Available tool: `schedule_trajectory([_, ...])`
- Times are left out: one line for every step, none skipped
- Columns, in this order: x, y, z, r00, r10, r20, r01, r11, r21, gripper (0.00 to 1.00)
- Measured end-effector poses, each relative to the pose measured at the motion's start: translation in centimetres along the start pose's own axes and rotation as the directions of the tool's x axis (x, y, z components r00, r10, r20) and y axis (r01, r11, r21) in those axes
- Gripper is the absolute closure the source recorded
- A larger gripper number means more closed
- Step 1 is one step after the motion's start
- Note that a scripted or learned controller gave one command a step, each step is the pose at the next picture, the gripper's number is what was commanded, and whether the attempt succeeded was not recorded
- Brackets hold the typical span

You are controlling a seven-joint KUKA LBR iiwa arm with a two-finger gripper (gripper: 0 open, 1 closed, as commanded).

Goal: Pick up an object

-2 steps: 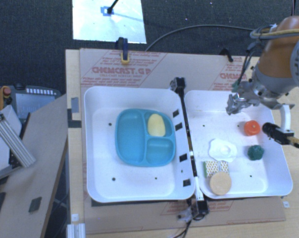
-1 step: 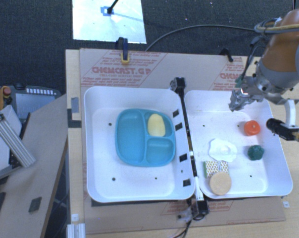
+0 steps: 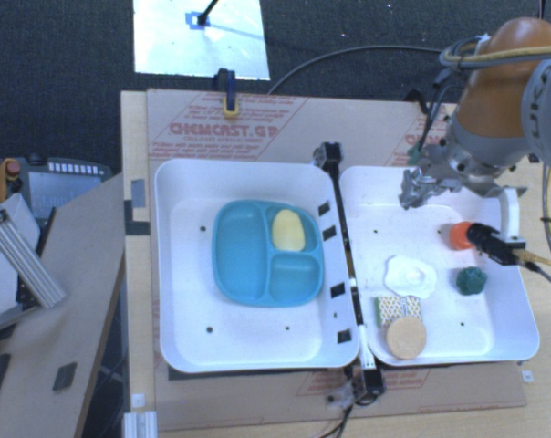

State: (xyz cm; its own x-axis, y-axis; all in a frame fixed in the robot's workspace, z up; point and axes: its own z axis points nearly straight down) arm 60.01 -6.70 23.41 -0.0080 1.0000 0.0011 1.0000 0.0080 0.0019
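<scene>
At nine o'clock of the bench, left bin [image 3: 180, 336] holds blue divided plate [image 3: 262, 258] with yellow piece [image 3: 289, 230] in its one o'clock compartment. Right bin [image 3: 504, 336]: round cork disc [image 3: 406, 337] at six o'clock, white fried-egg toy [image 3: 410, 276] centre, green lump [image 3: 471, 281] and orange object [image 3: 461, 235] toward three o'clock. Gripper [image 3: 420, 190] hangs over the bin's eleven o'clock area; jaw state cannot be told. Judged step: approach, nothing grasped. Nearest candidate, egg toy, lies at six o'clock of gripper, apart. Next move needs travel over it, then descent.
</scene>
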Motion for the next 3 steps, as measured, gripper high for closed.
schedule_trajectory([6.0, -1.4, 0.6, 1.0, -0.002, -0.001, 0.002, 1.0, 0.001, 1.0])
schedule_trajectory([10.7, -3.0, -0.2, 1.0, -0.001, -0.001, 0.001, 1.0, 0.001, 1.0])
schedule_trajectory([15.8, -5.3, -0.5, 1.0, -0.002, -0.001, 0.002, 1.0, 0.002, 1.0])
